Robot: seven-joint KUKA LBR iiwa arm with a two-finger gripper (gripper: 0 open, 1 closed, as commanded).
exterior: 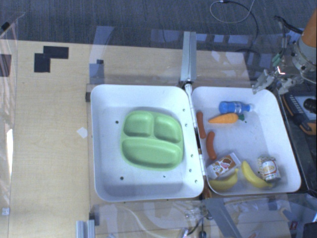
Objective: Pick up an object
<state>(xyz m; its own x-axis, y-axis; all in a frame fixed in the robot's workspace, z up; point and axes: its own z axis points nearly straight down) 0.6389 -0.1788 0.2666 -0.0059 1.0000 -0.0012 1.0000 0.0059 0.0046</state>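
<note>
The right bin (277, 133) holds several small objects. A blue bottle (234, 106) lies above an orange carrot (225, 118). Two red sausages (200, 124) (211, 144) lie along the bin's left wall. At the front sit a snack packet (223, 166), two bananas (224, 182) (252, 176) and a small can (268, 168). My gripper (274, 82) hovers over the bin's back right corner, open, with nothing between its fingers. It stands well behind and to the right of the bottle.
The left bin (104, 133) holds a green divided plate (151, 139). A metal divider (187, 58) runs back from between the bins. Cables and dark equipment (302, 110) crowd the right side beyond the bin.
</note>
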